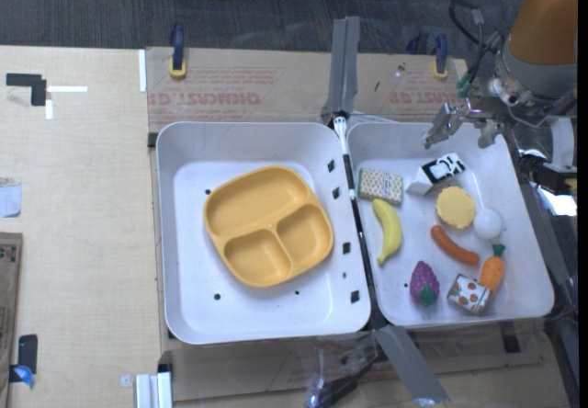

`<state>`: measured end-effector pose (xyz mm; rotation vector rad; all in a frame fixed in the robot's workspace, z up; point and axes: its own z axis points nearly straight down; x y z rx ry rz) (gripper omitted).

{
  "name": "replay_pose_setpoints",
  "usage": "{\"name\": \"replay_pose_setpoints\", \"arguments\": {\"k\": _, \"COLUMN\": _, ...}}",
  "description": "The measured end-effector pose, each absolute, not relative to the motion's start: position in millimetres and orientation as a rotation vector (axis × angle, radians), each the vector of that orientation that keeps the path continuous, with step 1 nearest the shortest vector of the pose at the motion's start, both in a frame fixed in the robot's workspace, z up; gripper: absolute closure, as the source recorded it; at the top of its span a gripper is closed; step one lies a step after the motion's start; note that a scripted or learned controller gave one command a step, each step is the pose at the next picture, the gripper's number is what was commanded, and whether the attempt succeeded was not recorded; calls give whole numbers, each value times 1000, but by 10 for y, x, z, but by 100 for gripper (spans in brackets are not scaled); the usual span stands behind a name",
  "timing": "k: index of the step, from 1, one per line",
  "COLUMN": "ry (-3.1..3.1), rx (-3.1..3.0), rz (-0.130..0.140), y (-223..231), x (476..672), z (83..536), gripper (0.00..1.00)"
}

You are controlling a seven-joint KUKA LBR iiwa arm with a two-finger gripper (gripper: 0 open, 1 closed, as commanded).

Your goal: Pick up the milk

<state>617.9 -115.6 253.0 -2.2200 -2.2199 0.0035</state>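
1. Nearest my camera, at the lower right of the frame, I see a small patterned carton in the right bin, with grapes and a carrot just beside it.
2. The milk, a black-and-white carton, lies tilted in that bin's upper part, touching nothing of the arm.
3. Near it I see a cracker, banana, yellow round, sausage and white ball.
4. The gripper hangs above the bin's upper rim, fingers parted, holding nothing.
5. A yellow divided plate sits in the left bin.
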Motion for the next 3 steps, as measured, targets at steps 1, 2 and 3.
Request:
{"name": "replay_pose_setpoints", "arguments": {"k": 1, "ry": -2275, "rx": -2177, "rz": -7, "y": -1213, "x": 6130, "z": 964, "gripper": 0}}
{"name": "replay_pose_setpoints", "arguments": {"k": 2, "ry": -2293, "rx": -2070, "rz": 21, "y": -1522, "x": 6516, "z": 919, "gripper": 0}}
{"name": "replay_pose_setpoints", "arguments": {"k": 3, "ry": -2304, "rx": -2083, "rz": 36, "y": -1609, "x": 6516, "z": 1023, "gripper": 100}}
